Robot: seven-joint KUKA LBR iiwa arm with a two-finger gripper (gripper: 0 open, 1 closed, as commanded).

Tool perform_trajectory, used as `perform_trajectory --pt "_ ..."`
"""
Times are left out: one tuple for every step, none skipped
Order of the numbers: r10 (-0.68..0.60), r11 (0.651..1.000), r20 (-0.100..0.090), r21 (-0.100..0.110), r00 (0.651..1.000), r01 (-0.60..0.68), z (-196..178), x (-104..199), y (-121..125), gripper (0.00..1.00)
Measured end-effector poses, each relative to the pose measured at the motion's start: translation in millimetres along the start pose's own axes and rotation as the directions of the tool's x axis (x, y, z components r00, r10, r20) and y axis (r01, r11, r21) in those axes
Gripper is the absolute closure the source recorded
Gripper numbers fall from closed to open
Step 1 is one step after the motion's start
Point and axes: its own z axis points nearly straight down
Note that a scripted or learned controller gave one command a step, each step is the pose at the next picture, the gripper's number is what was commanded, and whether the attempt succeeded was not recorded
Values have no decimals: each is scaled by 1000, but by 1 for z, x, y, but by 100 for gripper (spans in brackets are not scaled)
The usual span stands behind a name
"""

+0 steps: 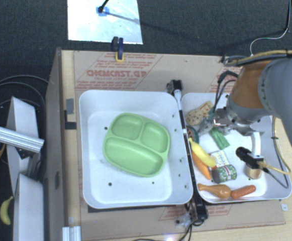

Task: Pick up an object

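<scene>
Toy food (pixel 206 157) heaped in right bin (pixel 279 192); gripper (pixel 212 127) low over it, grip state unclear.

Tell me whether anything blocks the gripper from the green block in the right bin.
Nothing visible lies between them. The gripper sits low in the right bin, right at the upper end of the green block. The banana and can lie farther down the bin, beside that path.

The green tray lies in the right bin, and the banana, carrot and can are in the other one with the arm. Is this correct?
Not quite. The camera view shows the green tray in the left bin; the banana, carrot and can are in the right bin.
</scene>
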Motion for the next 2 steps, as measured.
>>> perform_trajectory --pt "0 1000 -3 -3 1000 0 0 0 56 0" --pt "6 1000 -4 5 1000 -6 1 -12 35 0"
